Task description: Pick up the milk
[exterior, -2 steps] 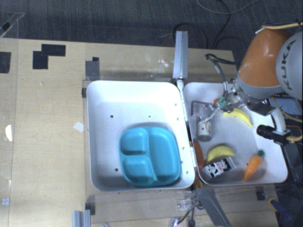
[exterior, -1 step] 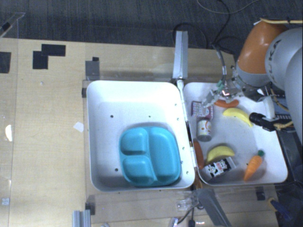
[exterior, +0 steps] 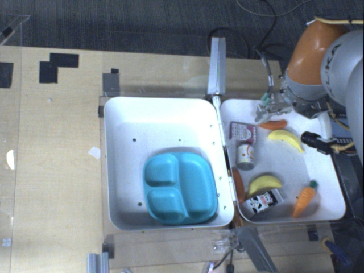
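The milk (exterior: pixel 264 201) is a small black-and-white carton lying on its side near the front edge of the right bin (exterior: pixel 335 206). It rests just below a yellow fruit (exterior: pixel 265 182). My gripper (exterior: pixel 271 108) hangs at the far end of the same bin, well away from the milk, just above a small orange-red piece (exterior: pixel 273 125). Nothing is visibly held in it.
The right bin also holds a banana (exterior: pixel 286 139), a small can (exterior: pixel 245 155), a purple packet (exterior: pixel 242 132), a carrot (exterior: pixel 305 201) and a sausage (exterior: pixel 238 185) along the left wall. A blue divided plate (exterior: pixel 179 186) lies in the left bin (exterior: pixel 122 152).
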### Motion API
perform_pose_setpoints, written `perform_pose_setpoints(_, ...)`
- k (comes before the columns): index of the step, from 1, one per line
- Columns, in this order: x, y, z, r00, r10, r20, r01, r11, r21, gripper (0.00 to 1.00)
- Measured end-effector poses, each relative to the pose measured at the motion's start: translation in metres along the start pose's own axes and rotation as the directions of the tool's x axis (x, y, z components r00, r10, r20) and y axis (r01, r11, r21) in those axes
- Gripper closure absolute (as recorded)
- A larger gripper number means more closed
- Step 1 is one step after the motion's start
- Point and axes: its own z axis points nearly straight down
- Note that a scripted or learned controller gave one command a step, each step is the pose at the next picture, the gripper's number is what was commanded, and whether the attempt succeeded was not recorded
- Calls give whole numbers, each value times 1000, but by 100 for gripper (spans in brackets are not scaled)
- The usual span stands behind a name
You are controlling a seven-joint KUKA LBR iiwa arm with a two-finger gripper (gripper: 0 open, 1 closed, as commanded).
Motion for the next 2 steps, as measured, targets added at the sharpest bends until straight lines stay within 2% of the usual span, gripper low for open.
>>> perform_pose_setpoints(1, 100, 10, -38, 968, 252, -4, -252, 968, 10, 100)
perform_pose_setpoints(2, 106, -36, -181, 991, 134, -4, -134, 991, 7, 100)
